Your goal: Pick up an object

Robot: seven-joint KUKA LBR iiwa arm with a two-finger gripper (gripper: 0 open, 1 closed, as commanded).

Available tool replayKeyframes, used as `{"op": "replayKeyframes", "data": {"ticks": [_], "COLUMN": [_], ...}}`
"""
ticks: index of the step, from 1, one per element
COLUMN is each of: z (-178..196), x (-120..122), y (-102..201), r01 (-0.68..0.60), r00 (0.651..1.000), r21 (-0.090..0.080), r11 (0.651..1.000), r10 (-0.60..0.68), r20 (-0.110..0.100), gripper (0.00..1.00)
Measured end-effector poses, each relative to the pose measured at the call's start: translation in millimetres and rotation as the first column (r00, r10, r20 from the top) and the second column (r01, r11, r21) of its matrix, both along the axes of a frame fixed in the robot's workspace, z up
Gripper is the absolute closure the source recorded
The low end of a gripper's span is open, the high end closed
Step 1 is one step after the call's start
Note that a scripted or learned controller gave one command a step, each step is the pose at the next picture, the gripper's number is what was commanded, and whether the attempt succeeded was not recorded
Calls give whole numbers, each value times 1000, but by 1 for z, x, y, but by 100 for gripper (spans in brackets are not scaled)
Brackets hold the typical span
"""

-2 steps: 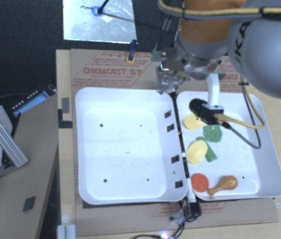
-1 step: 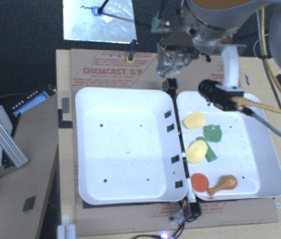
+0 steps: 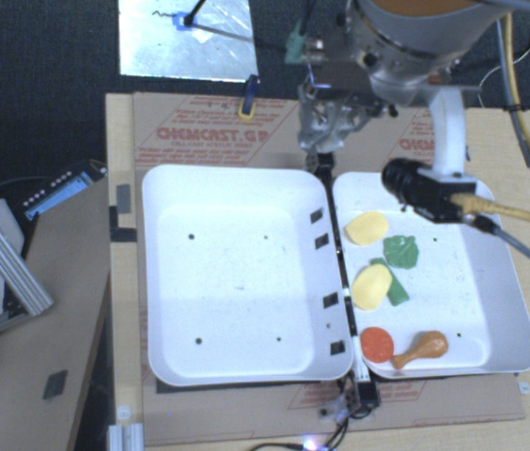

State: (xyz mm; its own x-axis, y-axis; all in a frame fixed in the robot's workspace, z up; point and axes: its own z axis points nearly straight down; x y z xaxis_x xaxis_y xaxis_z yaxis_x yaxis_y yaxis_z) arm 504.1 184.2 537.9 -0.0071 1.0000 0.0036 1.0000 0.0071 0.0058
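Objects, two yellow pieces (image 3: pixel 366 227), a green piece (image 3: pixel 400 251) and others, lie in the right bin (image 3: pixel 505 289); the hand (image 3: pixel 322 139) hangs at the far edge, grip unclear.

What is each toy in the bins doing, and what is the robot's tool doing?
Upper yellow toy: lying in the right bin, untouched.
Green leafy toy: lying flat beside it.
Lower yellow toy: lying on a green piece.
Red round toy: resting near the front wall.
Drumstick toy: lying on its side.
Tool: raised above the bins' back edge, holding nothing visible.
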Motion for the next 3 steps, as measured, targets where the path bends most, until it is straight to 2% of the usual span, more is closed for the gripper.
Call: {"op": "replayKeyframes", "data": {"ticks": [1,3], "z": [-2,-2], "x": [-17,-18], "y": [-72,-252], "r01": [12,15], "r00": [1000,1000], "r21": [-4,-6], "r11": [1000,1000], "r10": [-12,-15], "r20": [-3,-2], "gripper": [100,100]}}
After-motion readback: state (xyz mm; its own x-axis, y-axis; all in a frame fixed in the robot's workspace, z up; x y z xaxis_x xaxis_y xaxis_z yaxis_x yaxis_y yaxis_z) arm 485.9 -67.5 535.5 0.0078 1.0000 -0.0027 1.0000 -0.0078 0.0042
